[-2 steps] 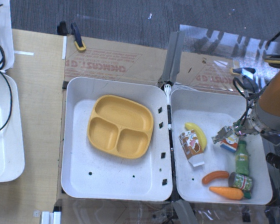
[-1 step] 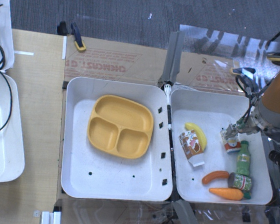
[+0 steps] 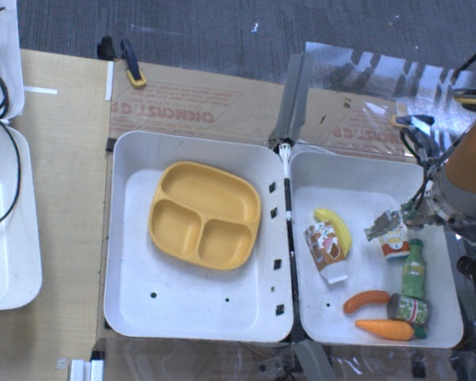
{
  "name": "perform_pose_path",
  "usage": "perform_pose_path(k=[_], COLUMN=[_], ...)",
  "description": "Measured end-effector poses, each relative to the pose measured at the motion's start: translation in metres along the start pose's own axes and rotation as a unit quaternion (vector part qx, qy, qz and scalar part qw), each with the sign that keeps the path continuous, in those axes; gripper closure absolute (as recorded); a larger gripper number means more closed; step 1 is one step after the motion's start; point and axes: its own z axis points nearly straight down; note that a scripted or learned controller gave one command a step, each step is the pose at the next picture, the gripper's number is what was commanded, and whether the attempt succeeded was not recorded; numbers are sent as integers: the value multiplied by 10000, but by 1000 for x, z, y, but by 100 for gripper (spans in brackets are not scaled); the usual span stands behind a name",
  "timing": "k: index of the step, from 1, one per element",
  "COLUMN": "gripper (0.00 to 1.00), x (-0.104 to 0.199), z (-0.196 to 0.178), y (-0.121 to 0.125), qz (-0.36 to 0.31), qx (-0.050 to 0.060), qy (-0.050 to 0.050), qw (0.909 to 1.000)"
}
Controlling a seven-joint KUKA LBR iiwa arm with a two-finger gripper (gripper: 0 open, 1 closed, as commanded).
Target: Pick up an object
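In the right bin (image 3: pixel 341 184) the gripper (image 3: pixel 385 225) hangs just above a small carton (image 3: pixel 395 247), how far its fingers are open I cannot tell, with a green bottle (image 3: pixel 415 272), carrot (image 3: pixel 385 329), sausage (image 3: pixel 366 302) and banana (image 3: pixel 335 226) nearby.

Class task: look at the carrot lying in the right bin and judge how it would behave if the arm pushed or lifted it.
The carrot lies on its side and tapers to a point, so a push would probably roll it in a curve. It looks smooth and rigid, likely a plastic toy, so it may slip in the pincer. It touches the can, which might shift too.
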Motion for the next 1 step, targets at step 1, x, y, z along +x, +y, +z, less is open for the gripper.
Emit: perform_pose_path(k=[1], gripper=[100], x=[0], z=[-9], y=[1], qz=[-13], qx=[-6], qy=[-8], qw=[10000])
